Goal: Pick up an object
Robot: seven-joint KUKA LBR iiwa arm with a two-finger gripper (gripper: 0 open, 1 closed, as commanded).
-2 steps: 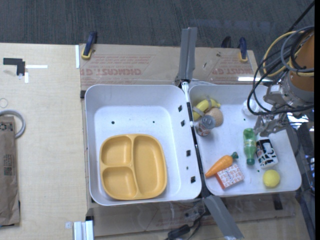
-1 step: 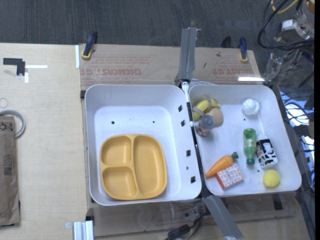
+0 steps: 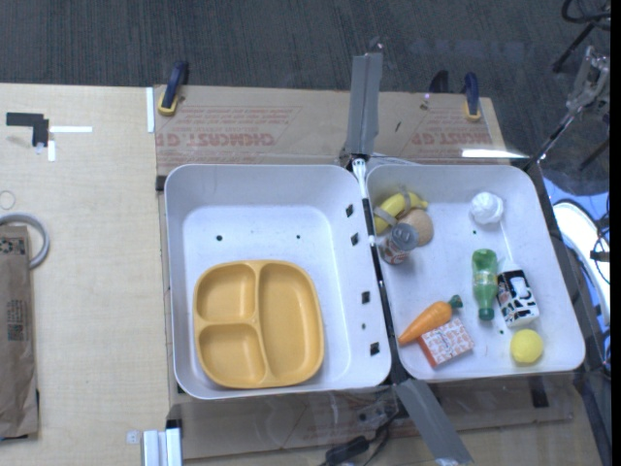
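Gripper state, apart or together, could not be told from this angle, and nothing was seen held. All the pickable things sat in the right bin (image 3: 549, 223). Up at its far left corner, a yellow banana-like toy (image 3: 403, 205) lay touching a brown rounded piece (image 3: 417, 228), and just below them stood a small jar (image 3: 395, 249), though that cluster was too tight to read well, so it may have been a can. A white crumpled lump (image 3: 486, 208) sat alone toward the far side. Down the middle, a green bottle (image 3: 484, 282) lay lengthwise, just beside a black-and-white carton (image 3: 517, 297). Near the bin's front rim, a yellow ball (image 3: 527, 347) rested below the carton. An orange carrot (image 3: 427, 321) lay slanted, its tip pointing at the divider, with a red box (image 3: 446, 343) touching it at the front. Over in the left bin (image 3: 179, 250), a yellow divided plate (image 3: 259, 322) lay flat toward the near side. On the wooden bench (image 3: 87, 221), a brown paper bag (image 3: 15, 328) lay at the far left edge.
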